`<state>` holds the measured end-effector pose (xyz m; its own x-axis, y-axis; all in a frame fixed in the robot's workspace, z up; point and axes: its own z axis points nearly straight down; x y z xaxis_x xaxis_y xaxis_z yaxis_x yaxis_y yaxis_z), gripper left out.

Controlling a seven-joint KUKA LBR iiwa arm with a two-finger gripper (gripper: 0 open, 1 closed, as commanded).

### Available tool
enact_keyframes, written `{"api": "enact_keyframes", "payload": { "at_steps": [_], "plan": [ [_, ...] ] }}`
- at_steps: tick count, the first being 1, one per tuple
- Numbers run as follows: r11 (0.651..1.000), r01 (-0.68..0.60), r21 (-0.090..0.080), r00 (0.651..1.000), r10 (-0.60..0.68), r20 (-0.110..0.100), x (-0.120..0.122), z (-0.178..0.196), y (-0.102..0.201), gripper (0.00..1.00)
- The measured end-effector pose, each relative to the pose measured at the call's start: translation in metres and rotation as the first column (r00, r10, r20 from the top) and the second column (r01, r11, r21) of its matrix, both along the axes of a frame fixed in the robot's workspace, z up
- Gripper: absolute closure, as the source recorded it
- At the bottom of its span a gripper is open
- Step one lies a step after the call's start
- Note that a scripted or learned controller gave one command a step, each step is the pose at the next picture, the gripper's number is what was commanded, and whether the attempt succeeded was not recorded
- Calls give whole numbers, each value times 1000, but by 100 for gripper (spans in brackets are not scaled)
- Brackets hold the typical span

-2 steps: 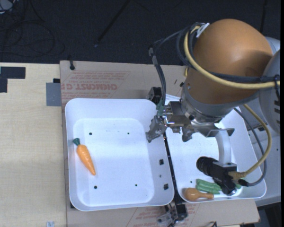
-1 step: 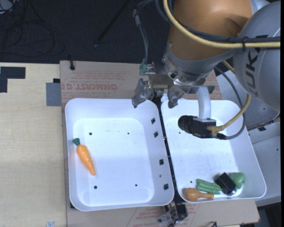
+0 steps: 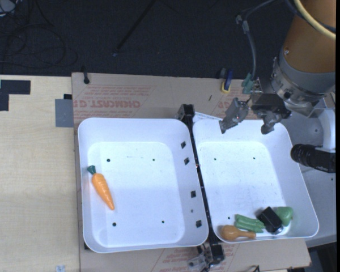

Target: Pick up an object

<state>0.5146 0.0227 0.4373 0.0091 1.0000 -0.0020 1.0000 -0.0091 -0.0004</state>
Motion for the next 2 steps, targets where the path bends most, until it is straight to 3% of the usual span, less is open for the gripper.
{"api": "enact_keyframes", "payload": {
  "at_steps": [1, 2],
  "plan": [
    [1000, -8, 0, 1000, 8, -5, 2, 7, 4, 100],
    [1000, -6, 0, 1000, 6, -12, 35, -100, -29, 100]
  ]
}}
